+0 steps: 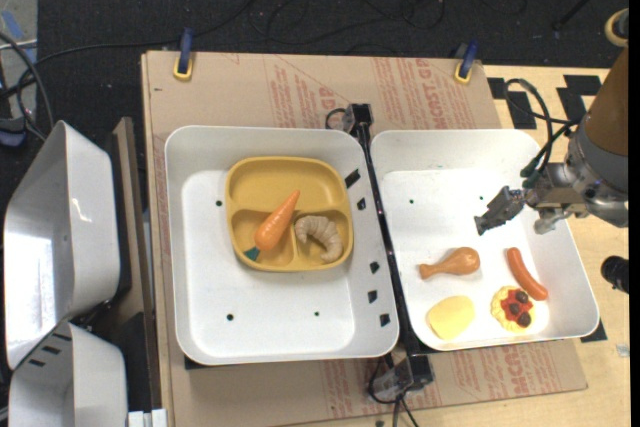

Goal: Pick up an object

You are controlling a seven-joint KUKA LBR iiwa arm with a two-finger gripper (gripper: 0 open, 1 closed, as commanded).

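Note:
The right bin (430,155) holds a toy chicken drumstick (452,263), a red sausage (527,275), a pale yellow round piece (451,316) and a small yellow tart with red and dark toppings (515,308). My gripper (496,213) hangs over this bin, up and to the right of the drumstick and left of the sausage. It looks apart from both, and I see nothing held in it.
The left bin (200,305) holds a yellow divided plate (245,177) with an orange carrot (277,220) and a pale shrimp (320,235) in it. A black divider (375,215) runs between the bins. Cables lie on the dark floor behind the bench.

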